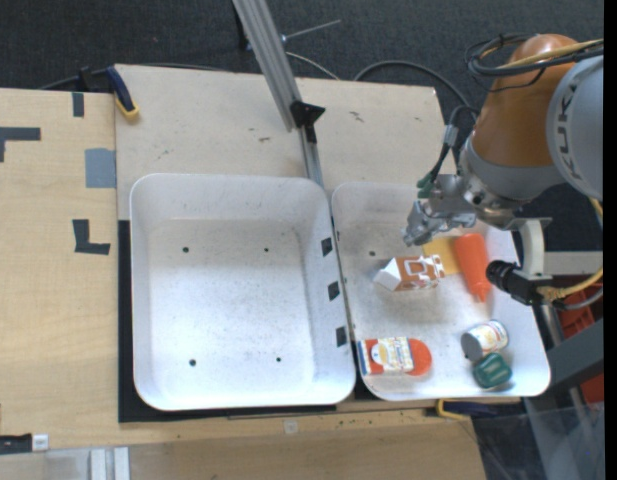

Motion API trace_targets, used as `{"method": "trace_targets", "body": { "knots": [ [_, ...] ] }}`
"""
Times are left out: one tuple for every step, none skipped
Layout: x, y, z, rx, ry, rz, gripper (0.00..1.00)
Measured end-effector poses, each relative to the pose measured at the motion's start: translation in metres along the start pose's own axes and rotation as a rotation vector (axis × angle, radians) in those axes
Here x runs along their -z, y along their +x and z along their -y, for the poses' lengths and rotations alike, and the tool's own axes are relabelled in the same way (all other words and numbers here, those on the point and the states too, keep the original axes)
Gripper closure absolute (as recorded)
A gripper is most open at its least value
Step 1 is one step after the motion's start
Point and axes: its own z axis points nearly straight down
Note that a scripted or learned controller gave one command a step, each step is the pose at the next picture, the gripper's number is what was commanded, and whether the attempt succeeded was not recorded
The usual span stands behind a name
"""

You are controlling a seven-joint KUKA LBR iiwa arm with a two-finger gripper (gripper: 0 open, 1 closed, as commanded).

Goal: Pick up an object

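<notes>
In the right bin [360,218] lie a small white and orange carton [412,273], an orange carrot-shaped piece [474,263], a flat orange and white packet [395,356], a silver can [484,338] and a green object [493,371]. My gripper [420,230] hangs over the upper part of the right bin, just above and slightly behind the carton, with the yellow-orange item [443,246] beside it. Nothing shows between the fingers, and their spacing is too small to read.
The left bin [148,268] sits beside the right one, split from it by a ridge with black clips [333,290]. A slanted metal rail [273,53] runs down to the bins' top junction. Cables [518,53] loop above the arm.
</notes>
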Motion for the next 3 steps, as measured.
{"method": "trace_targets", "body": {
  "knots": [
    [-0.008,0.047,0.027,-0.002,0.002,0.001,1.0],
    [-0.019,0.098,0.039,0.0,0.002,0.001,1.0],
    [-0.006,0.147,0.061,0.001,0.0,0.0,1.0]
  ]
}}
